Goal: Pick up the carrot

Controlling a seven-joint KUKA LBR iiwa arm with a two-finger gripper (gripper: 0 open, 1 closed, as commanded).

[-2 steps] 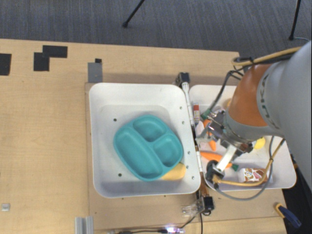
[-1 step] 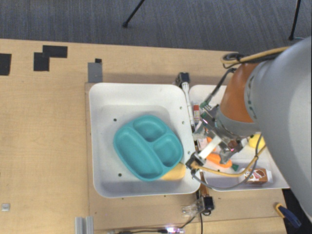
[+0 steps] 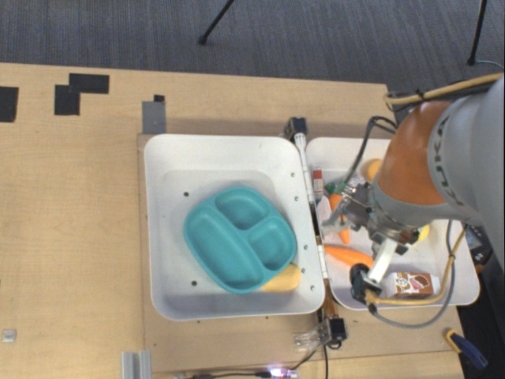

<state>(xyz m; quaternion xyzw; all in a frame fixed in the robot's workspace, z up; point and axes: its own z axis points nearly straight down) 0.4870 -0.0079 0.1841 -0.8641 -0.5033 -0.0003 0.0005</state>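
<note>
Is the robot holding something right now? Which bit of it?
I cannot tell: the arm covers whatever is under it in the right bin. The carrot lies on that bin's floor, just beside the arm.

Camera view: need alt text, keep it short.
The arm reaches in from the right over the right bin, where the carrot lies on the bin floor close under the wrist, not visibly held. The left bin holds a teal plate with a yellow thing at its lower right edge.
</note>
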